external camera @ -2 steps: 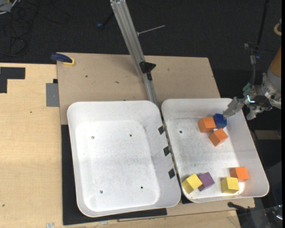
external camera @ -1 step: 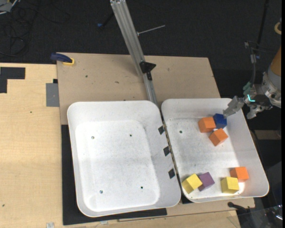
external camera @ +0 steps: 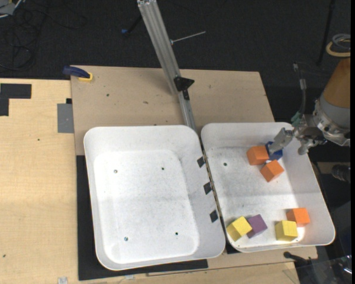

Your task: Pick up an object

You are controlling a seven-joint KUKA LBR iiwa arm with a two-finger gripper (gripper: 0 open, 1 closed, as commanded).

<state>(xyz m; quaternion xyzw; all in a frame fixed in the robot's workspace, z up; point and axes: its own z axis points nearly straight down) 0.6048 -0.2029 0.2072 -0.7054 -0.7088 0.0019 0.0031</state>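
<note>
Over the right bin point(external camera: 319, 185), near its upper edge, the gripper point(external camera: 291, 139) hangs low beside the orange block point(external camera: 258, 154) and blue block point(external camera: 276, 154), seemingly lining up a grasp, though whether it is apart or together I cannot tell.

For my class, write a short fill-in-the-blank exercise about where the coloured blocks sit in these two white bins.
1. All the blocks lie in the ___ bin.
2. The purple block touches a ___ block.
3. The claw hovers over the bin's ___ corner, near the blue block.
4. The number of orange blocks is ___.

Missing words: right; yellow; far right; three
</note>
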